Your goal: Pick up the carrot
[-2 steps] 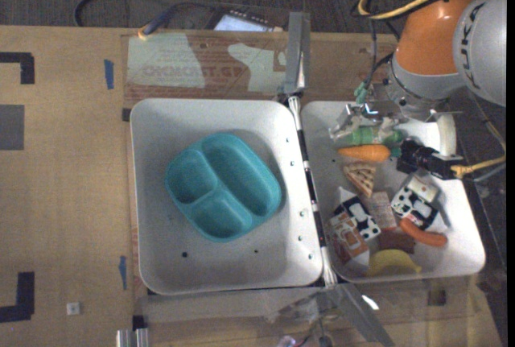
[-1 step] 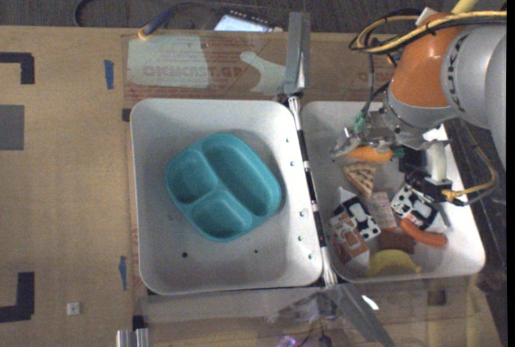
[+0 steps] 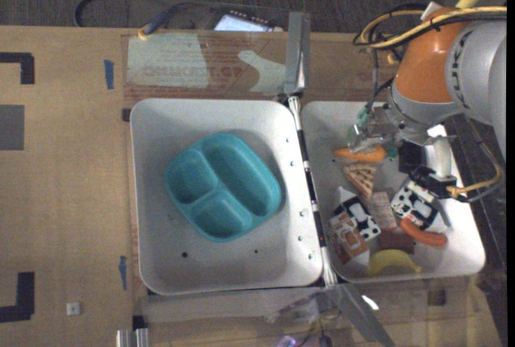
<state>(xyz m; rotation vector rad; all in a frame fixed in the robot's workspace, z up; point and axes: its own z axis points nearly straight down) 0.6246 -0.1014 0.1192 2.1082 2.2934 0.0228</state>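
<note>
The carrot (image 3: 361, 153), small and orange, lies in the upper part of the right bin (image 3: 322, 121), pointing left. My gripper (image 3: 375, 133) hangs directly over the carrot's right end, touching or almost touching it. The grey wrist with its orange band (image 3: 426, 72) comes in from the upper right and hides the bin's far right corner.
Below the carrot lie a tan sandwich wedge (image 3: 362, 177), two black-and-white toy pieces (image 3: 357, 221), a red sausage (image 3: 425, 236), a brown block (image 3: 394, 241) and a yellow banana (image 3: 393, 262). The left bin (image 3: 153, 128) holds a teal divided plate (image 3: 224, 186).
</note>
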